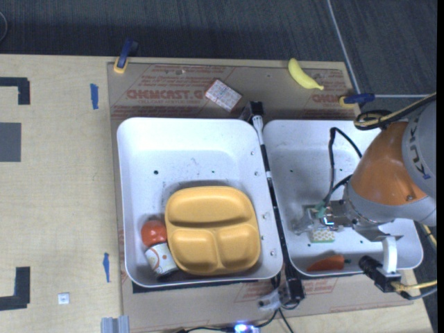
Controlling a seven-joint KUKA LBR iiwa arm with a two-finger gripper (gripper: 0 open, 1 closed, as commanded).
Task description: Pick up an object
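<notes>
The end effector (320, 218) is low inside the right bin (298, 144), near that bin's front wall, with the grey and orange arm (392, 175) leaning in over it. Whether it is parted or closed I cannot tell; its tip is lost in clutter and cabling.

Right at the tip, touching or nearly so, lies a small pale speckled object (321, 235). Just in front of that, against the right bin's front wall, is an orange carrot-like piece (326, 262).

To the left of the right bin sits the left bin (139, 158), holding a large yellow divided tray (211, 227) and, tucked against the tray's left side, a red and white toy (157, 247). Behind the right bin, on the cardboard covering the surface, a yellow banana (304, 75) lies well apart from everything.

I judge this to be the approach-and-grasp step, with the pale speckled object the likely target. Nothing visibly sits between the jaws, so no pick can be claimed yet. The next move calls for settling squarely over the object, closing on it, then lifting straight up clear of the right bin's wall; its flat, small shape suggests it could slip out easily.
</notes>
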